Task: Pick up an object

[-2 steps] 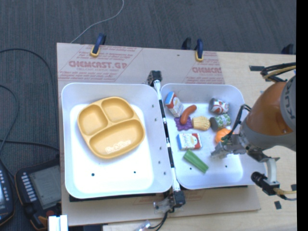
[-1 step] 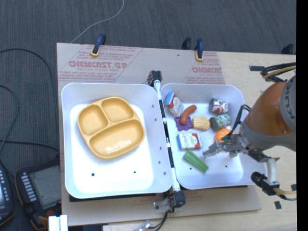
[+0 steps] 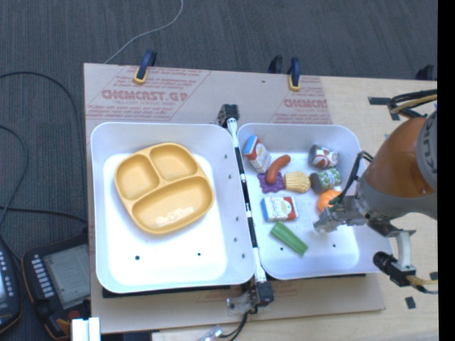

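The right bin (image 3: 306, 260) holds several toy foods. A white, red and blue carton (image 3: 254, 153), a red sausage (image 3: 277, 165), purple grapes (image 3: 269, 182) and a yellow corn piece (image 3: 297, 182) lie in its far left part. A small can (image 3: 323, 156) and a dark piece (image 3: 319, 181) lie farther right. Nearer the front are a red-and-white box (image 3: 279, 207) and a green stick (image 3: 288, 237). My gripper (image 3: 328, 221) hangs low over the bin's right side, just in front of an orange fruit (image 3: 325, 200), whose right edge the wrist partly covers.
The left bin (image 3: 121, 268) bears a yellow divided plate (image 3: 165, 187). A metal rail (image 3: 243, 190) runs between the bins. Clamps (image 3: 293, 73) sit on the far edge of the bench board. The arm's orange band (image 3: 402, 165) overhangs the right bin's right wall.
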You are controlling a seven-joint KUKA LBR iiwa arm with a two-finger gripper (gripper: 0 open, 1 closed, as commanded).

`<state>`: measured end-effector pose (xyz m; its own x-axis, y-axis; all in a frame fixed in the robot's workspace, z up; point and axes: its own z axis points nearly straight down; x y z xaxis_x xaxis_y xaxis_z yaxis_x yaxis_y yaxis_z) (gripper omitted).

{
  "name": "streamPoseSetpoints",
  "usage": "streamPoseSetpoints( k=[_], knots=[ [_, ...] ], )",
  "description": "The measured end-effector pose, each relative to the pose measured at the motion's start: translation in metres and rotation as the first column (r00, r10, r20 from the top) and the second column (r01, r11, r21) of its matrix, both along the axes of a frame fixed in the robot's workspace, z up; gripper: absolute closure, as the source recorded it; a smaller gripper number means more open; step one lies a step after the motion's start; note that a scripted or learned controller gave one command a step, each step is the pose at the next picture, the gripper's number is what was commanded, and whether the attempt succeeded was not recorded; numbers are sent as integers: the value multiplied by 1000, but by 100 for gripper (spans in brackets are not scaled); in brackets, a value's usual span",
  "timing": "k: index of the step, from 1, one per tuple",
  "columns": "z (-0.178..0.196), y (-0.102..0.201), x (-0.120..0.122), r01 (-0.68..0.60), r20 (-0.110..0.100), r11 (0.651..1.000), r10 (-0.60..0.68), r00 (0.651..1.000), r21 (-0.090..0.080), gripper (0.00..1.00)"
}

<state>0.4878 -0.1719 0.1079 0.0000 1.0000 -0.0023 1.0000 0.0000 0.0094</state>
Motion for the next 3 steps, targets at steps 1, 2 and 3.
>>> streamPoseSetpoints(
  k=[1,2,3],
  knots=[
    [0,0,0,0,0,1000,0,1000,0,0],
    [-20,34,76,-1,-3,1000,1,1000,1,0],
    [-9,33,77,-2,1,1000,2,1000,-1,100]
  ],
)
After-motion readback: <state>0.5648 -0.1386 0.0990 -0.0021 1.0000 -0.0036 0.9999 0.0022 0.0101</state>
